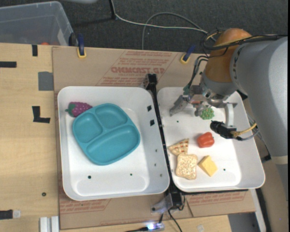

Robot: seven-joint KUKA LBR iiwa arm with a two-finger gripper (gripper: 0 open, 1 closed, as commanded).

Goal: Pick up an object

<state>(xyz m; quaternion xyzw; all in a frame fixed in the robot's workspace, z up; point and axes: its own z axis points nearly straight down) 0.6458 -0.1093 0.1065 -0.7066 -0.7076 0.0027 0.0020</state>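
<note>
Broccoli [207, 113], a small green toy floret, is seen in the upper part of the right bin [249, 178], lying between the two spread fingers of the gripper [204, 109]. The fingers are splayed wide, one reaching left toward the bin's middle wall, the other down at the right; nothing is clamped, and the floret is straddled rather than held. It is judged light, probably hard plastic or foam, bumpy on the crown and likely to roll or squirt aside if pinched off-centre; a hold across the crown's widest part is judged best. Near it, below and slightly right, a red toy pepper [206, 139] is noted, just beside a black connector on a yellow cable [224, 129] that hangs from the arm and may snag. Lower in the same bin lie a waffle wedge [180, 147], a cracker square [186, 166] touching it, and a cheese block [208, 166] just beside the cracker; all are well apart from the floret and no hindrance. The left bin [67, 178] bears a teal divided plate [105, 133] and a bunch of purple grapes [78, 108] at its upper-left edge. The right finger stands close to the bin's right wall, which may limit closure.
</note>
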